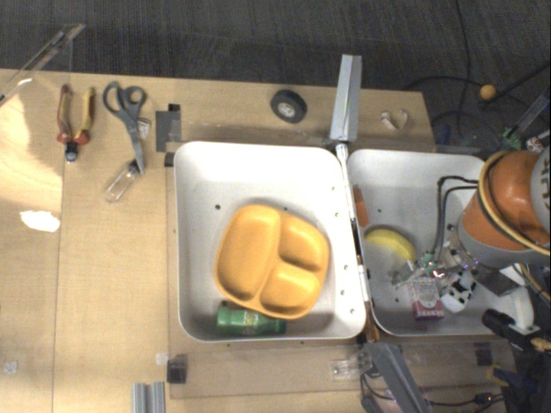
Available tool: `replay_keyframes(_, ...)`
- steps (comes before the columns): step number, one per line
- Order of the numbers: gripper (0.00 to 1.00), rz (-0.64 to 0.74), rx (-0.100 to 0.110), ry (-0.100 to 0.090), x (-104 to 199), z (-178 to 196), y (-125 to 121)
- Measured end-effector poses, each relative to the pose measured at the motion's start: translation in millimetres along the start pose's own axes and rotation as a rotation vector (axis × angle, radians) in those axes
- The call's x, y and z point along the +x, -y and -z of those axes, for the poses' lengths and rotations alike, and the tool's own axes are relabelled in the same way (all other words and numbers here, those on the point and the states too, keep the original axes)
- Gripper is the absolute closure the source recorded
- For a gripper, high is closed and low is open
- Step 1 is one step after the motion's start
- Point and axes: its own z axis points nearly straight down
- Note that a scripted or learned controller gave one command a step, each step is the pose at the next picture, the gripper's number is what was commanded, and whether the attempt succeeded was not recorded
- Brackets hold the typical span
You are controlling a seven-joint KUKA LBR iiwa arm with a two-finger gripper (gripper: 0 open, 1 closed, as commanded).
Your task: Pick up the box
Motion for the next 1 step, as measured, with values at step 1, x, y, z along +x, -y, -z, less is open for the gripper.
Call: replay_keyframes(1,1.0,0.002,-0.011,0.007,-1.8,12.7,-4.3)
